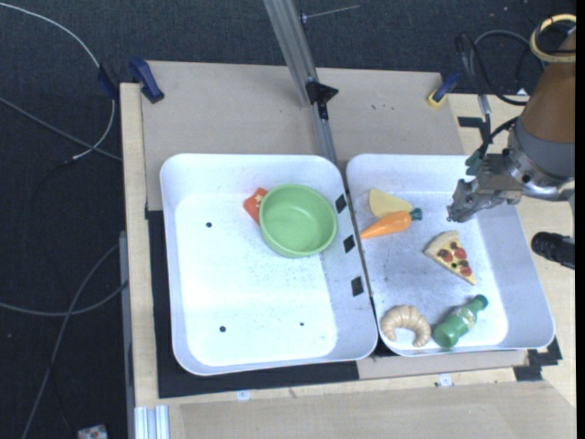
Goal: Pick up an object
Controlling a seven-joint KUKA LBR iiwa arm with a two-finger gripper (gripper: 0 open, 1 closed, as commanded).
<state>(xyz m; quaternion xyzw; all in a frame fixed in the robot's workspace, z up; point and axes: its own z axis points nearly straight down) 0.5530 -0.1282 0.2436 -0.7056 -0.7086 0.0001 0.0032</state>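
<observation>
2 white bins are set side by side on the worktop point(228, 108), so that things can be lifted from either. The left bin point(247, 337) carries a green bowl point(296, 219), which lies near its far right corner with a small red thing point(252, 203) tucked against its left rim and partly hidden by it. The right bin point(512, 273) carries 5 small things, spread loosely and mostly apart, which leaves room for the jaws to come down beside each: a yellow wedge point(388, 201) touching a carrot point(388, 224) near the left wall, a pizza slice point(451, 255) near the middle, and a croissant point(408, 324) just beside a green bottle point(459, 323) at the near edge.

The gripper point(464, 205) is held over the far right part of the right bin, above bare floor between the carrot and the pizza slice; whether the jaws are apart or together cannot be told from this slant, and nothing is seen between them. The pizza slice is judged the nearest candidate for a pick, lying just below and near the gripper. It lies flat, so a low, well-centred descent would be called for.
</observation>
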